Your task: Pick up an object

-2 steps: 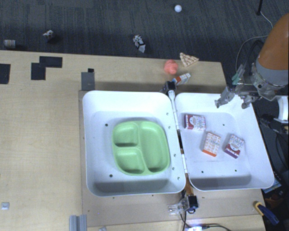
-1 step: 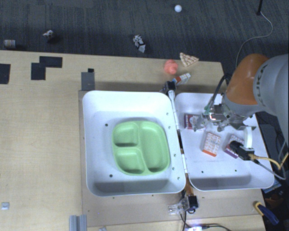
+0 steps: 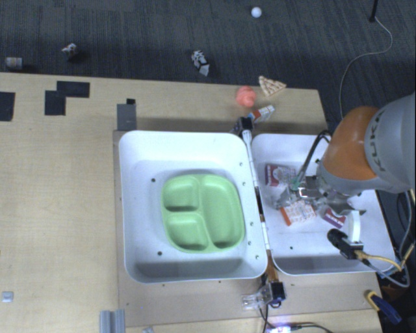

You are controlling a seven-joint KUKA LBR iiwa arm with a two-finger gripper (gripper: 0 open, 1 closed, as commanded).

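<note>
End effector (image 3: 300, 193) low in the right bin (image 3: 370, 257), over small packets (image 3: 298, 211); grip state cannot be told | red-and-white packet (image 3: 278, 174) just left of it | green divided tray (image 3: 201, 211) in left bin (image 3: 140, 195) | pink ball (image 3: 246, 96) on worktop (image 3: 58, 195) behind the bins

Grey arm (image 3: 393, 140), orange band (image 3: 348, 146), black cable (image 3: 311, 159)

We see a pale wooden bench top (image 3: 58, 214) under even light, black rectangular patches (image 3: 65, 95) near its far left edge. Beyond it lies dark ribbed carpet floor (image 3: 149, 32), scattered with a small white ball (image 3: 256, 12).
</note>
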